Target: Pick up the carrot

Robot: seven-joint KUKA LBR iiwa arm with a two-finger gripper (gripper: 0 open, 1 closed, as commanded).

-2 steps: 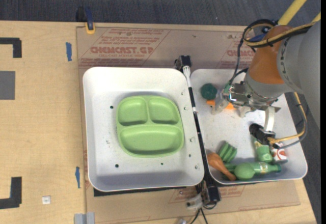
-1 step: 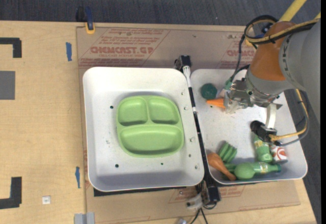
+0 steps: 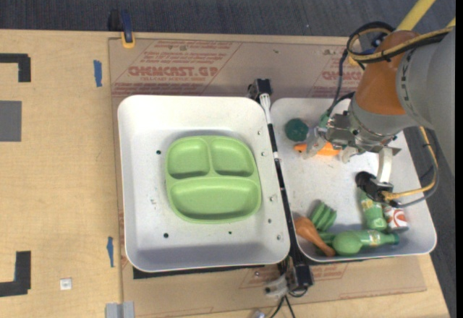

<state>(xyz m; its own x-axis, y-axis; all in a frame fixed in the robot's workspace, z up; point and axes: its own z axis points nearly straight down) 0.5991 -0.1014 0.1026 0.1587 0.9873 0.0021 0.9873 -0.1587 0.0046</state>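
The carrot is a small orange piece lying on the floor of the right bin, near its upper middle. My gripper is lowered right over it, below the arm's orange band, and covers part of the carrot. Only the orange end on the left side sticks out from under the gripper. Whether the carrot is gripped is not visible from this angle.
A dark green ball sits just left of the gripper. Along the right bin's front lie a green ribbed piece, an orange-brown item, green bottles and a red-white item. The left bin holds a green divided plate.
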